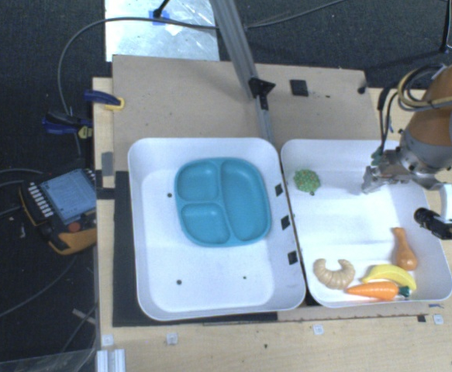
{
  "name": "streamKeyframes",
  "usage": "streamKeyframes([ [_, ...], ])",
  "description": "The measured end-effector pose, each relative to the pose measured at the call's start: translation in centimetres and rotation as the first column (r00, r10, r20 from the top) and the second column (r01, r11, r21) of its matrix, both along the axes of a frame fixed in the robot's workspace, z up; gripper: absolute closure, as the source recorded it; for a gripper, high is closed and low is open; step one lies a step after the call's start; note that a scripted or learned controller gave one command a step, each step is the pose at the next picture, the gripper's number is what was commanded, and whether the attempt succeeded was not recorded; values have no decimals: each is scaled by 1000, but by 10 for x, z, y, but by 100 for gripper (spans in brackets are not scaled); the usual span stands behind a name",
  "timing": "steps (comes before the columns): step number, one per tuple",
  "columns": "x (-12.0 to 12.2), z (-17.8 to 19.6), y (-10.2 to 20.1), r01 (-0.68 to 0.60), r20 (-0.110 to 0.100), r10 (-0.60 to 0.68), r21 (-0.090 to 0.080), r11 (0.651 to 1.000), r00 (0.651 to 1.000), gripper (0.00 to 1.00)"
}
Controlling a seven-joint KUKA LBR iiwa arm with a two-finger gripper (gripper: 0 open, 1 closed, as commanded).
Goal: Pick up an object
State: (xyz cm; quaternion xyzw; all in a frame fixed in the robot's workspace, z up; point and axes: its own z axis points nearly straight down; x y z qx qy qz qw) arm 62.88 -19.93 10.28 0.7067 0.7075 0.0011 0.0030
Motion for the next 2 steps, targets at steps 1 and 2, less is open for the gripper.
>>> streamKeyframes([
  [1, -8, 58, 0, 1, 2, -1, 0, 1000, 1000, 100],
  [2, -1, 104, -2, -3, 1, 3, 0, 1000, 1000, 100],
])
